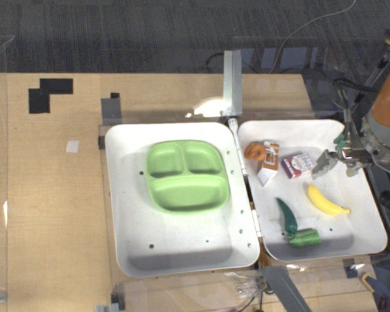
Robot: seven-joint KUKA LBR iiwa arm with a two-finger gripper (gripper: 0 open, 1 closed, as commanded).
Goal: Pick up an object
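The right bin [365, 238] holds several small items. A yellow banana [326, 201] lies right of centre. A dark green pepper [287, 216] lies near the front, with a green cylinder [304, 238] just below it. A purple and white carton [298, 164] sits mid-bin, and an orange and brown packet [263, 154] lies at the back left. My gripper [337, 164] hangs over the bin's right side, just right of the carton and above the banana. Its two fingers stand apart, open, with nothing between them.
The left bin [131, 240] carries a light green divided plate [186, 175]. A metal post [233, 85] rises at the back between the bins. Cables and the arm's body crowd the right edge.
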